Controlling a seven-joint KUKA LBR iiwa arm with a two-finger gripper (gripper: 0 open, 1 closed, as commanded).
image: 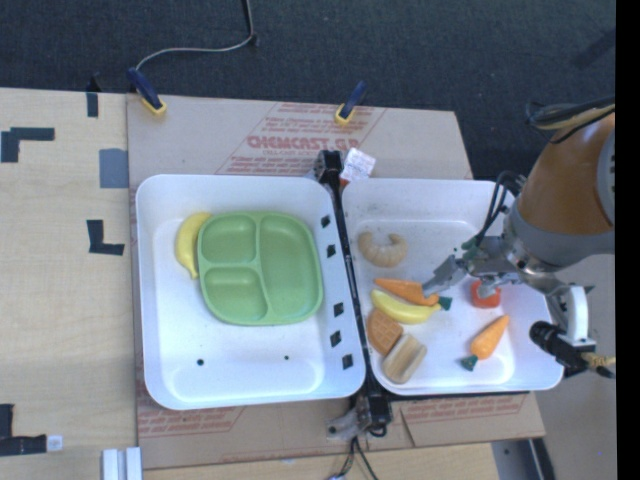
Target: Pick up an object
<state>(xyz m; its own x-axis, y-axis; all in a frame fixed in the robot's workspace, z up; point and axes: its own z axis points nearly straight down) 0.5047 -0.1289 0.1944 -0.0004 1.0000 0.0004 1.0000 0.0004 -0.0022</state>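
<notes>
The right bin [430, 203] holds several toy foods: a tan croissant [383, 248], an orange carrot [404, 290] lying on a yellow banana [404, 311], a bread slice [383, 331], a bun [404, 358], a second carrot [488, 336] and a small red piece [487, 294]. My gripper [443, 280] hangs low over the middle of this bin. Its tip is just right of the first carrot and the banana's end. Nothing is visibly held.
The left bin [160, 298] holds a green divided plate [260, 268] with a yellow banana-like toy [187, 243] tucked at its left edge. The grey and orange arm [565, 208] covers the right bin's right side. A divider with clips [338, 268] runs between the bins.
</notes>
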